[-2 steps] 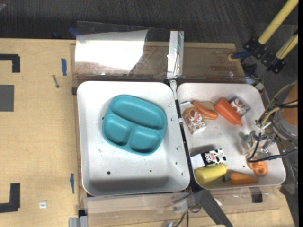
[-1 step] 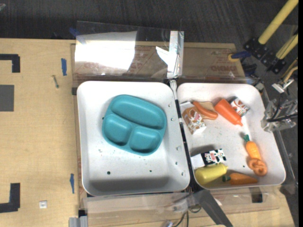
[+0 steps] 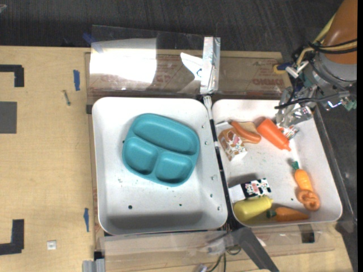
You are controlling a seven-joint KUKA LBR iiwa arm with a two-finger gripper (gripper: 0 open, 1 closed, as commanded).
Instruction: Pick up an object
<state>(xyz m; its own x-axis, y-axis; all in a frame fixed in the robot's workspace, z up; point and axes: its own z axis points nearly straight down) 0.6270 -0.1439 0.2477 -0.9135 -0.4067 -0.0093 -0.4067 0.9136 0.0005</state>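
Metal glints at the end effector, which hangs low over the far right corner of the right bin, its tip just at the upper end of an orange carrot-shaped toy. From where I stand I cannot tell how wide it is set, or whether it has anything in hand; the toy looks to be lying on the bin floor, tilted, so I would judge the pick not yet made. The reach looks done; the closing and the lift are left.

Just beside that toy, toward the divider, lies a hot dog toy, touching or nearly touching it, and next to that a small printed packet. A crowded grab could catch the hot dog too. Further down the right bin are 2 more carrots, 1 small one near the right wall and 1 long one along the near wall, with a knobbly orange piece between them. A yellow toy sits in the near left corner with a black-and-white block just above it.

The left bin holds a teal divided plate, well apart from the arm. Both bins rest on the counter.
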